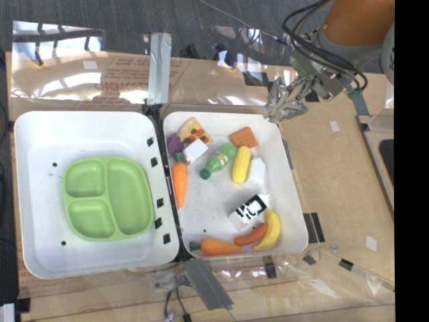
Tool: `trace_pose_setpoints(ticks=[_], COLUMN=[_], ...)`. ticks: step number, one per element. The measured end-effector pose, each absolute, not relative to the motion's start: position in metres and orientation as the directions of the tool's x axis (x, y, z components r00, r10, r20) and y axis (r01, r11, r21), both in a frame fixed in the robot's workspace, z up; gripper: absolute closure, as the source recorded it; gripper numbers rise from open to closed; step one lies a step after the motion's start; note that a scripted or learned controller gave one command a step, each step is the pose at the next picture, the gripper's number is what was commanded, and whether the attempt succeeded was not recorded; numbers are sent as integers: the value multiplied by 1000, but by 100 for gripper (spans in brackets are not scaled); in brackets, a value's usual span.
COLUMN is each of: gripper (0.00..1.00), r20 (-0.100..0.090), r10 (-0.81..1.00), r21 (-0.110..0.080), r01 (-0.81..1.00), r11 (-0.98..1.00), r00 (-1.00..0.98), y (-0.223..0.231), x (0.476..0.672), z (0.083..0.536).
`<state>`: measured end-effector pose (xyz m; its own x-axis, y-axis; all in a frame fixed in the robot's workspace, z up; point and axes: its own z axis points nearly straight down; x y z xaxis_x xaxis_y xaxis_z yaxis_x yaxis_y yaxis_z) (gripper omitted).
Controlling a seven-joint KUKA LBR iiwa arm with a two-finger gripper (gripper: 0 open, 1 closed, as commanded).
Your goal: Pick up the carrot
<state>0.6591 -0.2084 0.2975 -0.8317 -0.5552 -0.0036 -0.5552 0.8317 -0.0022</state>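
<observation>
Looking down through the camera view, I see the tool (pixel 285 106) hanging over the top right corner of the right bin (pixel 289 180), its fingers spread apart with nothing between them. The carrot (pixel 179 183) lies lengthwise against that bin's left wall, well apart from the tool, leaf end toward a purple piece (pixel 175 146) and a white block (pixel 195 151). A second carrot-like orange piece (pixel 220 247) rests along the bottom edge beside a banana (pixel 270 231). My worry: the wall may block one finger from getting beside the carrot, so the close could skid it or nip the rim. The left bin holds a green tray (pixel 107 198).
</observation>
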Motion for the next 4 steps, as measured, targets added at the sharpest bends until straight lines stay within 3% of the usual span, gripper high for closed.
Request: trace_pose_setpoints(ticks=[1, 2, 3, 4], gripper=[100, 100, 100, 100], r20=[2, -2, -1, -3], r10=[-703, -772, -828, -892], r21=[7, -1, 3, -7], r01=[-703, -772, -828, -892], r11=[711, 636, 560, 452], r00=[-711, -636, -560, -452], y=[-208, -210, -209, -209], x=[620, 640, 584, 599], z=[269, 262, 264, 342])
